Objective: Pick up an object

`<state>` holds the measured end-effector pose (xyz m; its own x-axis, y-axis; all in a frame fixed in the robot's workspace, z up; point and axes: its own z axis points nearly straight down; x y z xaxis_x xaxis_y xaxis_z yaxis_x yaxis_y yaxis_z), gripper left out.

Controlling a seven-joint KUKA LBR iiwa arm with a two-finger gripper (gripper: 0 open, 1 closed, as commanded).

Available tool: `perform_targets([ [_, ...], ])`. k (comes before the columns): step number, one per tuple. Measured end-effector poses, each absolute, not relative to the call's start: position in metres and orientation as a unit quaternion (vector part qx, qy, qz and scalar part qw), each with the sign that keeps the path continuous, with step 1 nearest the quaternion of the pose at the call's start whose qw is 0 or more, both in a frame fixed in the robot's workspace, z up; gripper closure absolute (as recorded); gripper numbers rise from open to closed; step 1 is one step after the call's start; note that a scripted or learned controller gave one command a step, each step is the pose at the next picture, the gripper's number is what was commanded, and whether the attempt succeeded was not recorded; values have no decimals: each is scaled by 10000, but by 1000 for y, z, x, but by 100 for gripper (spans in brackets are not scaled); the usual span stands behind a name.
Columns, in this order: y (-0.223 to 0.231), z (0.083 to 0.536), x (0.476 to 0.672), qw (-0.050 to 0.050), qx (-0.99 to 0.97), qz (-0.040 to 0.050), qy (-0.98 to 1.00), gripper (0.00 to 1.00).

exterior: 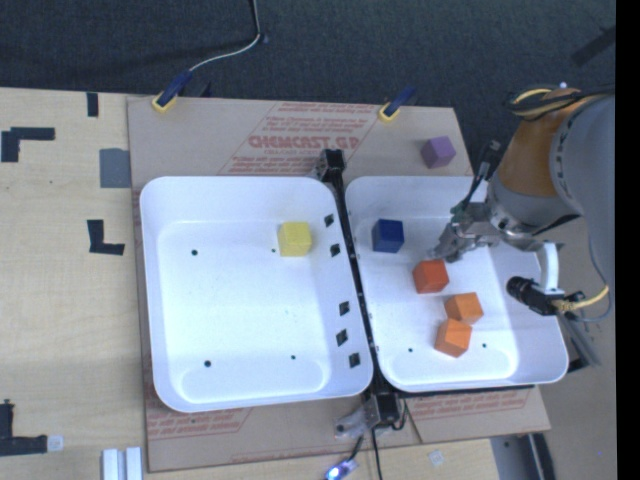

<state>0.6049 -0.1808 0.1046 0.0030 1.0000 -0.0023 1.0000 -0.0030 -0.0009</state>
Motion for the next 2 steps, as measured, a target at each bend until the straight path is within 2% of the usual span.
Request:
perform_targets([
  [1, -175, 92, 639, 3, 7063, 2, 7079, 100],
  [2, -215, 85, 587, 1, 7081, -1, 7061, 100],
])
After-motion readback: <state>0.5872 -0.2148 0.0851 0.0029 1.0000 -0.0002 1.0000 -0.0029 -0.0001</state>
